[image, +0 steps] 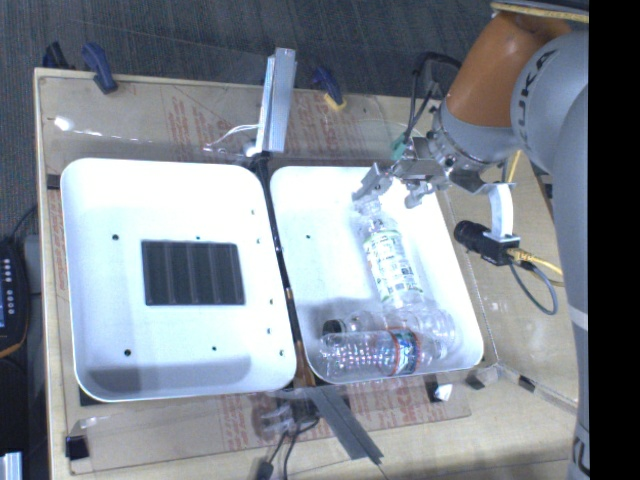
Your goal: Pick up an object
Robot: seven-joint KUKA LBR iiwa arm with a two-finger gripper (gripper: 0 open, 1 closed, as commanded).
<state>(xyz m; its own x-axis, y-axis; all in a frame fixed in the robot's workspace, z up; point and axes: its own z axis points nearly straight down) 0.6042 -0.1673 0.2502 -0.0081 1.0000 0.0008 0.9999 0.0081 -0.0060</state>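
**Asker:** What lies around you, and what stands in your way?

**Arm:** Two white bins sit side by side on the tabletop (520, 408). The left bin (110, 208) holds a dark ribbed panel (193, 273), lying flat near its middle. The right bin (320, 248) holds clear plastic bottles. A labelled bottle (392, 260) lies lengthwise, with its neck toward the far wall and its body running toward the near wall. A second bottle (368, 354) lies crosswise along the near wall, with a coloured band around it. Something clear and crumpled (436, 324) is wedged in the near right corner, touching both bottles. I cannot tell whether it is a third bottle. A grey post (277, 103) stands upright at the far end of the seam between the bins, and blue clamps (100, 68) grip the far edge of the tabletop. All of these are well apart from me.

**Asker:** And how are you posed?

**Arm:** I reach in from the right. My orange band (495, 58) is above the bench, and my wrist bends down over the far right corner of the right bin. My gripper (393, 190) hangs just past the neck of the labelled bottle. My fingers (371, 184) are spread with nothing between them. The nearer one is just beside the bottle's cap, but I cannot tell whether it touches.
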